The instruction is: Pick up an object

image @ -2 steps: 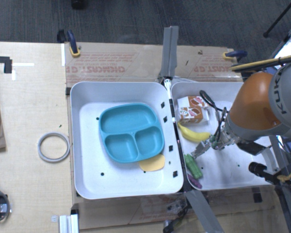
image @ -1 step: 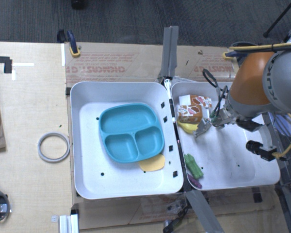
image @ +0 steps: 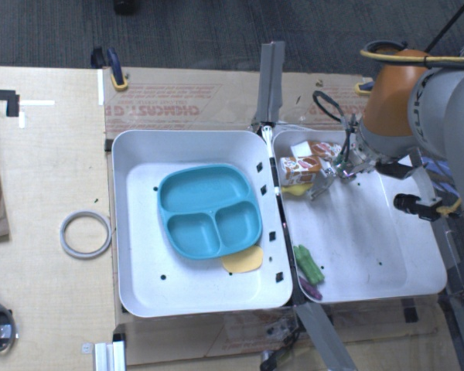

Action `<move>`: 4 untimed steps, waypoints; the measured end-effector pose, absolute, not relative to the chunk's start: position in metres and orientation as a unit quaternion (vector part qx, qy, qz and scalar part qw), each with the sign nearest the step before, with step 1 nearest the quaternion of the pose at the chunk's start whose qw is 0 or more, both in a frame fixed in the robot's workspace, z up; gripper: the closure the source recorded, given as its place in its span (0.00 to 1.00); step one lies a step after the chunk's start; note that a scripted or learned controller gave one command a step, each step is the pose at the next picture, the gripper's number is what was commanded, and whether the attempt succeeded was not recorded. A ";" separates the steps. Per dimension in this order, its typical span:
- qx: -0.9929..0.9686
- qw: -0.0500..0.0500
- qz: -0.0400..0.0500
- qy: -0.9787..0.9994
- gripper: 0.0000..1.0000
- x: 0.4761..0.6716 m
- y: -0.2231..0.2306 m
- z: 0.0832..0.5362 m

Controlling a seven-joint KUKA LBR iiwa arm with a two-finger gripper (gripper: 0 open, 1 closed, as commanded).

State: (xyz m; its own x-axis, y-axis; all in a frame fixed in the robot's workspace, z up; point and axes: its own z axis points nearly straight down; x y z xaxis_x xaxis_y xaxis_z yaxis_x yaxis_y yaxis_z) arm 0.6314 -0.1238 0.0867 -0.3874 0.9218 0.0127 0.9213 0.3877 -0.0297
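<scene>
Two fingers slightly parted, empty, touching snack packet.

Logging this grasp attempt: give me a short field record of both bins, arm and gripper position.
left bin: blue divided tray, yellow piece at the tray's near edge
right bin: snack packets at far left corner, green item and purple item at near left edge
arm: enters from right, over right bin
gripper: low beside the snack packets; grasp state unclear
bench: tape ring left of bins
</scene>
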 end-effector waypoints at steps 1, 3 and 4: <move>-0.521 -0.001 0.000 -0.853 0.00 0.621 -0.075 0.192; -0.264 -0.002 0.000 -0.964 0.00 0.617 -0.154 0.222; -0.395 0.000 0.000 -0.919 0.00 0.612 -0.115 0.106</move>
